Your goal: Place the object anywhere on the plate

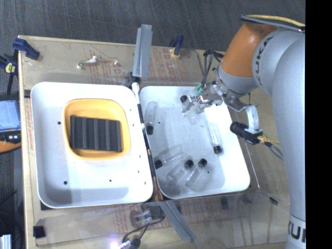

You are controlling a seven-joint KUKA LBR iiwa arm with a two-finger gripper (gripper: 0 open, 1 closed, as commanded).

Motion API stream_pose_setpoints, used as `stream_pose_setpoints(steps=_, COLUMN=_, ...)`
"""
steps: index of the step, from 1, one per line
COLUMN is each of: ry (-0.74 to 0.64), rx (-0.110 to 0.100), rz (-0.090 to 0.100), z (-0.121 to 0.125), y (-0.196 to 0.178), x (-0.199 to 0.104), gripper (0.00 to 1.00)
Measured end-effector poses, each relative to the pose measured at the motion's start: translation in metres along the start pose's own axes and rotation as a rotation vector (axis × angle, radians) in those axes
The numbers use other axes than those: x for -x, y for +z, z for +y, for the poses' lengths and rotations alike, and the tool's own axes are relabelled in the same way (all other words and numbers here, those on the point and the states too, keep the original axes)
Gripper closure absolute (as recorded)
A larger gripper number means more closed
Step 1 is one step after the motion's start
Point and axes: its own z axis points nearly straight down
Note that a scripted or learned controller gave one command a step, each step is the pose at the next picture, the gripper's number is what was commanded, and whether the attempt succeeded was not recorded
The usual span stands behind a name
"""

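Note:
A yellow plate (96,106) lies in the left bin (46,180), with a dark grey ridged block (96,134) resting on it. Several clear vials with black caps lie in the right bin (236,180): one (150,114) by the left wall, one (213,136) at the right, and a cluster (181,169) near the front. My gripper (198,100) hangs low over the right bin's far right corner. A clear vial (188,108) with its black cap (183,98) lies right beside the gripper tip; contact is unclear.
The grey arm with its orange band (244,45) comes in from the right over the bin's far corner. A metal bar (142,51) stands behind the divide between the bins. Blue clamps (25,47) grip the bench's back edge.

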Motion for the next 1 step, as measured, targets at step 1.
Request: stream_pose_setpoints(steps=1, ry=-0.215, rx=-0.002, rz=0.000, z=0.0179, y=0.0167, x=-0.0573, gripper=1.00)
